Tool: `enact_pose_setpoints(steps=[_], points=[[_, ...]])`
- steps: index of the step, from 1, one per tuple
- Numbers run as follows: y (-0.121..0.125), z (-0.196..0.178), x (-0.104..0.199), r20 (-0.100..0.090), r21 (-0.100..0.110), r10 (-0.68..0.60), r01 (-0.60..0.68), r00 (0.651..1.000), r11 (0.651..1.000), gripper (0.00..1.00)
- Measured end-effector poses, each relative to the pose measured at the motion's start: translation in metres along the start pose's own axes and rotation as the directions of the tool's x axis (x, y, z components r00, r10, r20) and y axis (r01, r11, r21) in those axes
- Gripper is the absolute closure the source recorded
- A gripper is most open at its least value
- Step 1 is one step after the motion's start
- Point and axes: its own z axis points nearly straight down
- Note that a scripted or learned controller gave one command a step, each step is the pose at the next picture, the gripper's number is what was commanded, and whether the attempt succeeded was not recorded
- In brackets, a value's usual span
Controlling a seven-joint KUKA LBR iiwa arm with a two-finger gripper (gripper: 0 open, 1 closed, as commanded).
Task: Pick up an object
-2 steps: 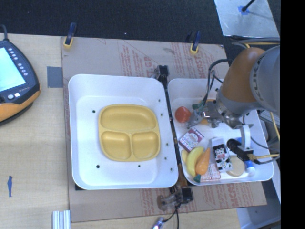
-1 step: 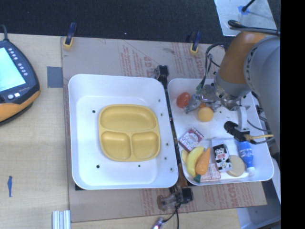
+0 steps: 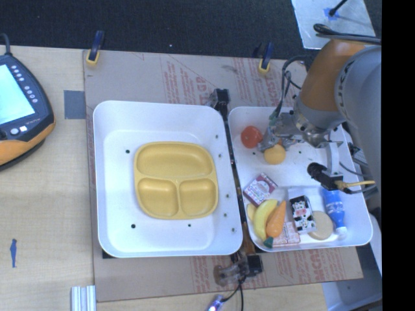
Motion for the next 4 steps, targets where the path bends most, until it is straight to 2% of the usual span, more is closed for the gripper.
enact_pose_setpoints(steps=[1, 2, 3, 4], points=[[-0.029, -0.090, 0.088, 0.000, -0.002, 0.000, 0.000, 1.000, 1.000, 1.00], [-0.029, -0.090, 0.088, 0.000, -0.001, 0.001, -0.001, 1.000, 1.000, 0.00], [0.018, -0.031, 0.015, 0.002, -0.002, 0.003, -0.003, 1.000, 1.000, 0.00], [0.026, 0.010, 0.019, 0.002, -0.001, -0.001, 0.001, 1.000, 1.000, 0.00]])
